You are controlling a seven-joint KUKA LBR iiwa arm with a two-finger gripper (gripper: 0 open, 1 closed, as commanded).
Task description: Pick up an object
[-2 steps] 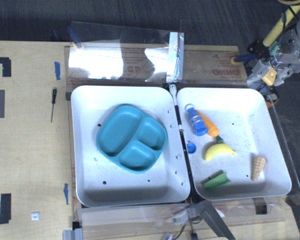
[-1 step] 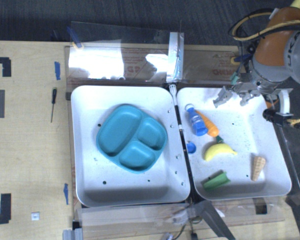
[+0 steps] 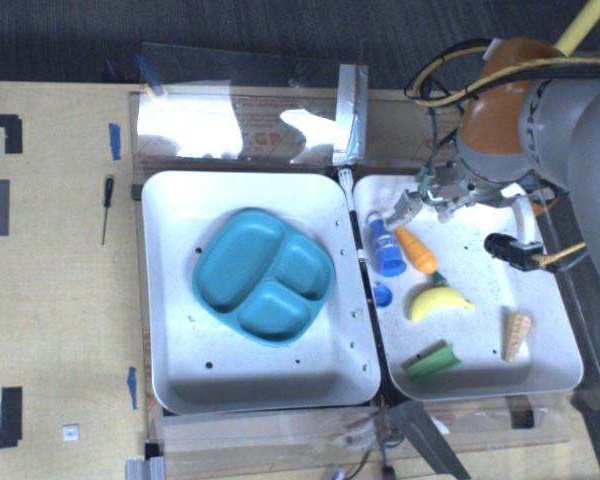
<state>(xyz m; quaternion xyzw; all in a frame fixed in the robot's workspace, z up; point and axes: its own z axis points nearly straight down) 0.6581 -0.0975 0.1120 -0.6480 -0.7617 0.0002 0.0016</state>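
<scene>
Camera view gives you the gripper low over the far left corner of the right bin, just beside the blue bottle and the carrot; whether its jaws are apart or together you cannot tell. Banana, green block and cone lie nearer you. Left bin holds a blue divided plate.

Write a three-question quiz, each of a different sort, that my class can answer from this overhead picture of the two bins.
1. True or false: the blue divided plate lies in the left bin.
2. Which lies nearest the banana? A) ice-cream cone B) carrot C) green block
3. Fill in: the gripper hangs over the ___ bin.

Key: 1 true; 2 B; 3 right.
</scene>
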